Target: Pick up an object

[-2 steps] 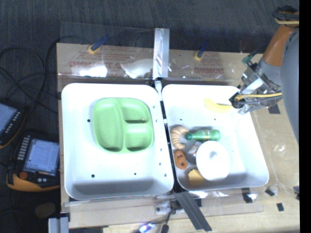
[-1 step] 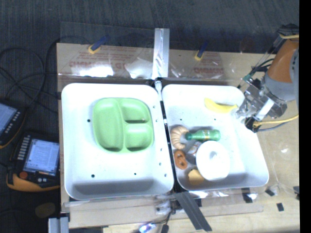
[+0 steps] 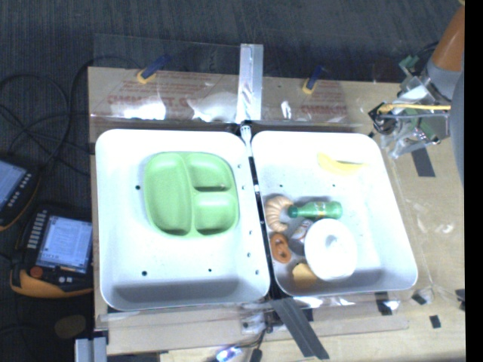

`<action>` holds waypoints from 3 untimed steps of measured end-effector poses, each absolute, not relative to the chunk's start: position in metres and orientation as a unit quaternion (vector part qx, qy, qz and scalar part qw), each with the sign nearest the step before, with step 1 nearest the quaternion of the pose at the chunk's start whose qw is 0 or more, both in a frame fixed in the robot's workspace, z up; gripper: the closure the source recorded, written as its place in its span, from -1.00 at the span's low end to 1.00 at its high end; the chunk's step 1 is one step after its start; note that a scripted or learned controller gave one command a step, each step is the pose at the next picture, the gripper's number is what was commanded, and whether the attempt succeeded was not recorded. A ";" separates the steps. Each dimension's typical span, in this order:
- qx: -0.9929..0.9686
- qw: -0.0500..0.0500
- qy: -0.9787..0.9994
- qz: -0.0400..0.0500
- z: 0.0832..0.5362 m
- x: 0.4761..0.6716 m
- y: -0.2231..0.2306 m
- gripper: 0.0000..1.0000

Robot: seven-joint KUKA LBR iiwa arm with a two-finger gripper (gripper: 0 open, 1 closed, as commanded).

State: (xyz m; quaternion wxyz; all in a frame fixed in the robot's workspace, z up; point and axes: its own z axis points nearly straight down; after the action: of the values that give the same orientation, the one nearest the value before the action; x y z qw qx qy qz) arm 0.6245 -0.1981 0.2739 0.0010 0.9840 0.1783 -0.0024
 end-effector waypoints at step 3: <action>0.993 -0.001 0.114 -0.003 0.182 0.656 -0.092 1.00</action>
State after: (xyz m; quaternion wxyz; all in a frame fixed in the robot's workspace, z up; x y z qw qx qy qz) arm 0.6562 -0.0923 0.1819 -0.0007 0.9934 0.1145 -0.0027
